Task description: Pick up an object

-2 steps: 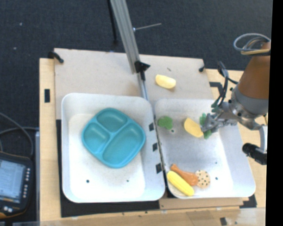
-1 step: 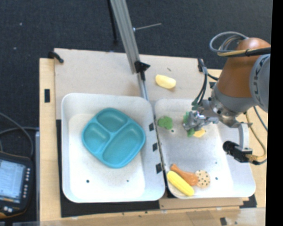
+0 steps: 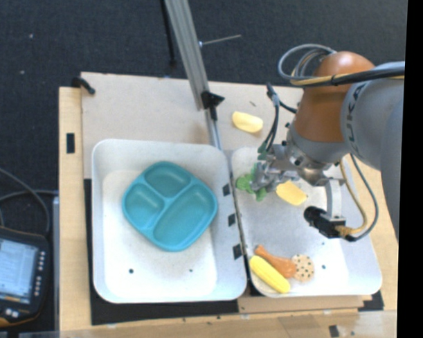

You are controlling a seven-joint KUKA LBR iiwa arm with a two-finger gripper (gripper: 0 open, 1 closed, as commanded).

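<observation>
- Green object lies at nine o'clock in the right bin, touching the divider wall.
- Your gripper hangs just beside it, probably lining up; whether it grips or is released, you cannot tell.
- Yellow piece crowds three o'clock; open floor lies toward six.

Grey arm enters from right edge, upper part of view, angled down toward left. Orange band sits above wrist, bulging, with grey cables looped over its top. Wrist points downward over upper left area of right-hand bin. Gripper hangs below wrist, metal body facing left, low near bin floor. Black cable runs from wrist down right side to black connector.
</observation>
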